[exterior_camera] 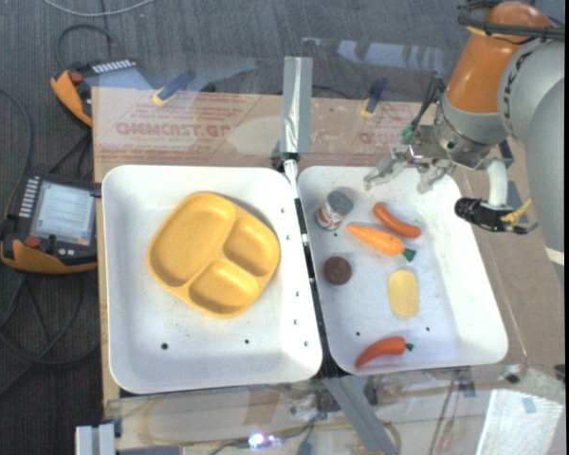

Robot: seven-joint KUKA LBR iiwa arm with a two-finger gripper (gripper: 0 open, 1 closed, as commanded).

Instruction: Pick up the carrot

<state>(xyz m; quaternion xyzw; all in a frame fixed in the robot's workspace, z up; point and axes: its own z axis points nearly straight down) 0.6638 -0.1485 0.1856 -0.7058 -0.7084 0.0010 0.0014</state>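
Grey KUKA arm's two-finger gripper (407, 168) poised with fingers spread apart over right white bin (474, 282), slim orange plastic carrot with green tip (377, 240) lying below it, between small tin can (337, 209) and orange-red sausage (397, 220).

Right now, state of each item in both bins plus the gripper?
gripper: open, holding nothing, above the right bin's far edge
carrot: lying flat in the right bin, untouched
sausage: lying flat, just behind the carrot
can: tilted against the bin's left wall
brown disc: flat
yellow piece: flat
red pepper: lying at the near edge
yellow divided tray: upright in the left bin
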